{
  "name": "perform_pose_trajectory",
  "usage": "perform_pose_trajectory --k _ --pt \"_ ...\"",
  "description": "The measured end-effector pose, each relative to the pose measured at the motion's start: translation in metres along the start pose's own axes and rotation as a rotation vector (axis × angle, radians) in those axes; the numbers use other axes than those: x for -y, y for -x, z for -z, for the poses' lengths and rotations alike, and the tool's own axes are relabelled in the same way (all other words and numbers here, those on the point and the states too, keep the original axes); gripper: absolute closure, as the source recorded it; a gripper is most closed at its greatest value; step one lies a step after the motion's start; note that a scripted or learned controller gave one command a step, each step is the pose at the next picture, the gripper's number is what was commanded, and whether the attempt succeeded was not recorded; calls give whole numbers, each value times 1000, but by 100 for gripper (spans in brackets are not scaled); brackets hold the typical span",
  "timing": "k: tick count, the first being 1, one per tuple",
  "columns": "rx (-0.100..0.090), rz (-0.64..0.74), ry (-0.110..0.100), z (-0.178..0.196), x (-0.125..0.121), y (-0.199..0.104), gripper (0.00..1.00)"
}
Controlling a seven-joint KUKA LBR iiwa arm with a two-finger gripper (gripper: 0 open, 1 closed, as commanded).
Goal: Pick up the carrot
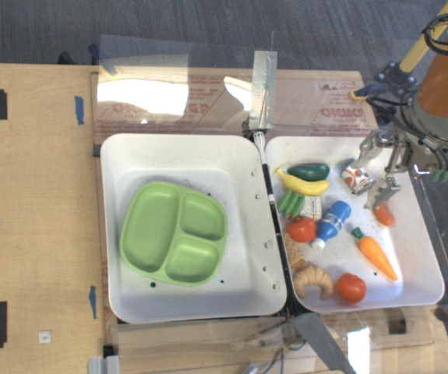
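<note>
- Down at the near edge of the right bin (434, 287), a red tomato (350, 287) sits just beside a tan croissant (314, 279), which lies by the near-left corner.
- Here is the carrot (378, 256): orange, tapered, green stub at its far end, its point aimed at the bin's near-right corner. It lies flat on bare white floor toward the right edge, close to the tomato, and nothing rests on top of it.
- Left of it, a blue-and-white bottle (332, 222) lies tilted, with a second red tomato (302, 229) at its lower end, and a green bundle (291, 202) lies close to the divider edge.
- Further back, a yellow banana (305, 184) lies across a dark green vegetable (312, 170).
- Near the far-right part, a small orange piece (384, 215) sits apart from the carrot, and a red-and-white item (357, 179) lies beside it to the left.
- The claw (387, 184) hangs over that far-right area, above the small orange piece and well off the carrot; whether its two prongs are spread or closed I cannot tell.
- In the left bin (114, 162), a green divided plate (174, 232) rests toward the near-left part.
- Both bins sit side by side on the wooden surface (29, 232).
</note>
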State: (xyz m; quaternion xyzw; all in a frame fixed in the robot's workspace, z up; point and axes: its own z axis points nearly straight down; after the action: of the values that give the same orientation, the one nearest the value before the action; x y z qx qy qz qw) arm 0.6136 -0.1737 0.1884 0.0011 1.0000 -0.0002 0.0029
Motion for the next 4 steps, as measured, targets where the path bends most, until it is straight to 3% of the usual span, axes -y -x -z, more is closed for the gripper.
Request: perform_pose_trajectory --k 1,2,3,4 --pt "-7 -171 1 -93 30 -63 0" --pt "6 -374 0 -99 42 -111 0" --pt "4 -561 -2 -99 30 -110 0" --pt "19 -559 -4 -85 30 -105 100"
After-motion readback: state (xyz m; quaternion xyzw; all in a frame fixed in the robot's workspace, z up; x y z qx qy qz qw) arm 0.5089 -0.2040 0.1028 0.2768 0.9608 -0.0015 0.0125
